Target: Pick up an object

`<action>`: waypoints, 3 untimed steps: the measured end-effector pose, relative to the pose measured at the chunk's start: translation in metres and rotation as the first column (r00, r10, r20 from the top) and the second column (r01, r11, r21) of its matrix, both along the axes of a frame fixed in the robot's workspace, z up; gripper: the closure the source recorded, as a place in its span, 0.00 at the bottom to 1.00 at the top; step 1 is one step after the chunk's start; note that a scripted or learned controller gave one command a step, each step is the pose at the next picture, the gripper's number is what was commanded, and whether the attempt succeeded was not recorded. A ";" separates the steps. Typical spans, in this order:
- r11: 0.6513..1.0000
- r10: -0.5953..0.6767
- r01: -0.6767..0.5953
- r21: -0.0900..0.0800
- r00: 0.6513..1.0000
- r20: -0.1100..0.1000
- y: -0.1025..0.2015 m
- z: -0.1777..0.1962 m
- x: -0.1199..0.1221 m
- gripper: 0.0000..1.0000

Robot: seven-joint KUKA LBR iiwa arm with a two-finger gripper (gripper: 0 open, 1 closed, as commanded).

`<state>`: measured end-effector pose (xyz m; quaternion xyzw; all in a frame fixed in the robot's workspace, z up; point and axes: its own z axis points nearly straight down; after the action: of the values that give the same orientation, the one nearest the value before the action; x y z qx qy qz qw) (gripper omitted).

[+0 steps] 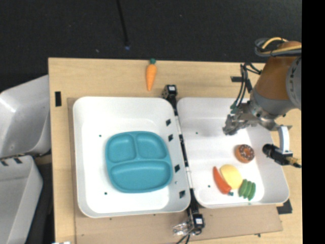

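My gripper hangs over the upper middle of the right bin, pointing down at bare bin floor. Below it to the right lies a round brown doughnut. Near the bin's front sit a red pepper, a yellow fruit and a green vegetable, close together. None of them touches the gripper, and nothing shows between its fingers.
A blue divided plate lies in the left bin. An orange toy carrot rests on the wooden bench behind the bins. Black clips run along the seam between the bins.
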<state>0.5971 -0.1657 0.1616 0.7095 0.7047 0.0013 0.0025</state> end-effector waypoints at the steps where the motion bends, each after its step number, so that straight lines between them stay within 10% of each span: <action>1: 1.000 0.008 -0.008 -0.001 1.000 0.001 -0.002 0.054 0.001 1.00; 3: 1.000 0.013 -0.013 0.002 1.000 -0.004 0.103 0.065 0.017 1.00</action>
<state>0.6138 -0.0627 0.2267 0.7050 0.7092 0.0008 0.0006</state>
